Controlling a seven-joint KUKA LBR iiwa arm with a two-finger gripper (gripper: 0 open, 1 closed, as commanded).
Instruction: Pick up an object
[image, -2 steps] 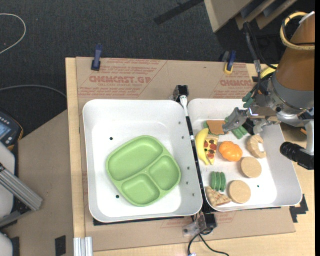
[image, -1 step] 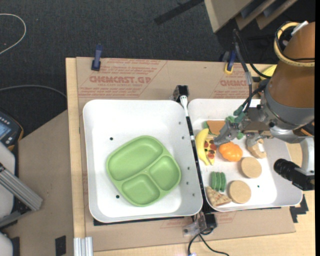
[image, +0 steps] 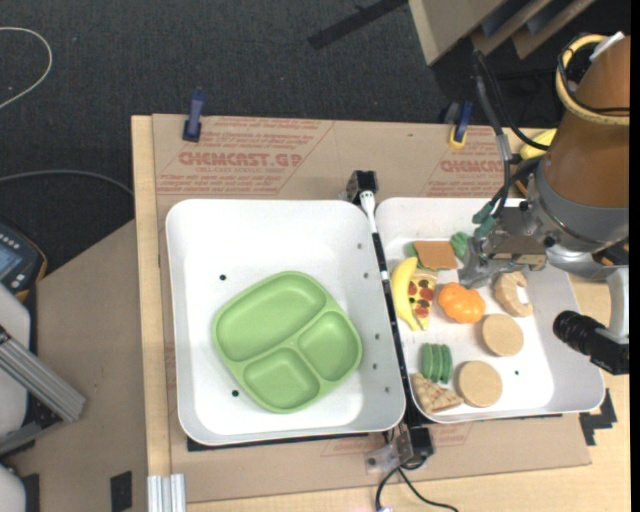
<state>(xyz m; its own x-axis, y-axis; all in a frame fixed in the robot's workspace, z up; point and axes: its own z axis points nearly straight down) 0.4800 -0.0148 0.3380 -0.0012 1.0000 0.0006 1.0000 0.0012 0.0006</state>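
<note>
The right bin (image: 562, 385) holds several toy foods. Among them are a yellow banana (image: 402, 288), a pizza slice (image: 425, 297), an orange fruit (image: 461, 303) and a brown toast square (image: 434, 254). There are also a pale bread piece (image: 512, 294), two tan round cookies (image: 502, 335) (image: 479, 383), a green pea pod (image: 435, 359) and a cracker wedge (image: 433, 396). My gripper (image: 474, 270) hangs low over this bin, just above and right of the orange fruit, between the toast and the bread piece. A small green item (image: 460, 243) lies partly behind it.
The left bin (image: 190, 300) holds a green three-compartment plate (image: 287, 340). A black divider strip (image: 380, 270) runs between the bins. The arm's grey and orange body (image: 590, 150) looms over the right bin's far right corner.
</note>
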